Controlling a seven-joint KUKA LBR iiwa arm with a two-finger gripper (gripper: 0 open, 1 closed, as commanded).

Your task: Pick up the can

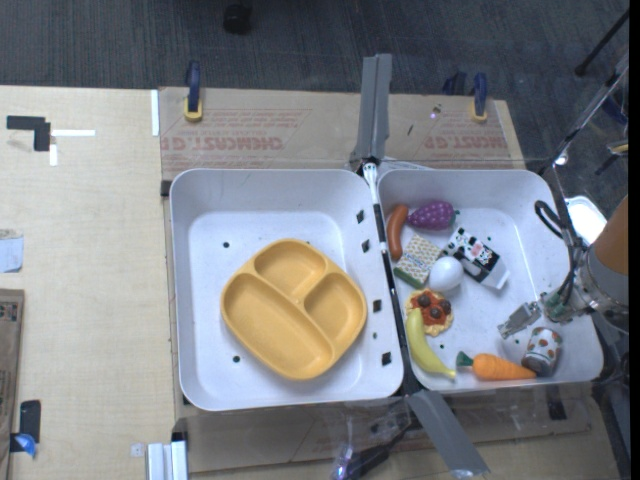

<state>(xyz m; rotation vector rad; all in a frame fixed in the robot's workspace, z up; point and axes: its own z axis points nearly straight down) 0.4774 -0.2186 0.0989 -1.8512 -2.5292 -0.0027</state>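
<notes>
Can [541,349]: lying in the right bin's [500,190] near right corner, beside the carrot [500,368].
Pincer [535,315]: just above the can, almost touching; fingers' state unclear.

Just below and to the left of the gripper [535,318] lies an orange carrot [497,368]. Further left lie a banana [425,343] and a small toy pizza [433,310]. Up and left of the gripper are a white egg [445,273], a black-and-white carton [472,253], purple grapes [432,213] and a red sausage [397,230]; well apart to its left, a yellow divided plate [293,308] rests in the other white bin [190,268].
</notes>
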